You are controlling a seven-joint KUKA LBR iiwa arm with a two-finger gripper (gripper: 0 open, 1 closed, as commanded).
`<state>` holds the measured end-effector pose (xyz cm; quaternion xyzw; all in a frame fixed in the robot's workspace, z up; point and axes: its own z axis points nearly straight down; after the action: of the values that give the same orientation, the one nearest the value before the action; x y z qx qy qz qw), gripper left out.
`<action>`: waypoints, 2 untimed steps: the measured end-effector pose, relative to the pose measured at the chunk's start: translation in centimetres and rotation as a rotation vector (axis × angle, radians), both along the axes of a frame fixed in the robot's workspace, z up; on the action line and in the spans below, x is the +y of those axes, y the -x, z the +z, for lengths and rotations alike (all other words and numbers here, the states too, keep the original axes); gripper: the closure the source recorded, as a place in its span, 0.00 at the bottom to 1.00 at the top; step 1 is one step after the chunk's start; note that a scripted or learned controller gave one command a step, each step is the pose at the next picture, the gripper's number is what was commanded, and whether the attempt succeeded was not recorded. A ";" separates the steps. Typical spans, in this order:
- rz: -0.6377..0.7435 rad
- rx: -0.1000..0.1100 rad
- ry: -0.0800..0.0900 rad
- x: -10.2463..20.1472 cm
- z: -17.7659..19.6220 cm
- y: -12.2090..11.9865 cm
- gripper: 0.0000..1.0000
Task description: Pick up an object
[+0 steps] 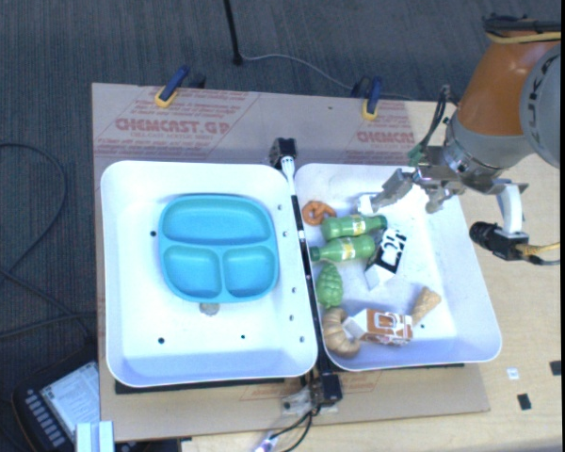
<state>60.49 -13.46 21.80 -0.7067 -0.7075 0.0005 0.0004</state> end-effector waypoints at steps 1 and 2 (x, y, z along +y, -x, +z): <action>0.000 -0.012 0.003 3.2 -9.7 2.7 0.00; -0.001 -0.025 0.008 2.8 -10.3 4.2 0.00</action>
<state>56.33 -10.64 11.45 -0.7070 -0.7071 -0.0054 -0.0114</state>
